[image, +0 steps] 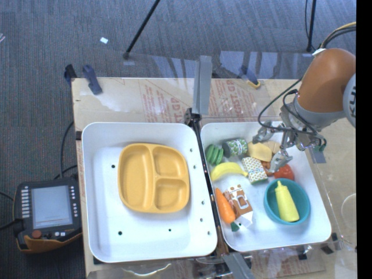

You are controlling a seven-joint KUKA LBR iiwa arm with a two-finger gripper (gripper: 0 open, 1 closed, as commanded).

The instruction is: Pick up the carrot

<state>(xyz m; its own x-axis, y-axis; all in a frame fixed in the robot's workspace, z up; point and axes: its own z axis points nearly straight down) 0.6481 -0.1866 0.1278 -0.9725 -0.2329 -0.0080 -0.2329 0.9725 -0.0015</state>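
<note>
The orange carrot (225, 208) with a green top lies in the right bin (322, 211), near its front left wall, beside a small carton (240, 202). My gripper (272, 147) hangs over the back of the same bin, above a pale yellow cheese wedge (260, 151) and a red tomato (284, 172). Its fingers are spread open and hold nothing. The carrot lies well to the front left of the gripper.
The right bin also holds a banana (228, 170), green vegetables (214, 154), a green can (236, 147), a checkered packet (254, 169) and a blue bowl (270, 205) with a yellow bottle (285, 200). A yellow divided plate (154, 177) sits in the left bin (99, 214).
</note>
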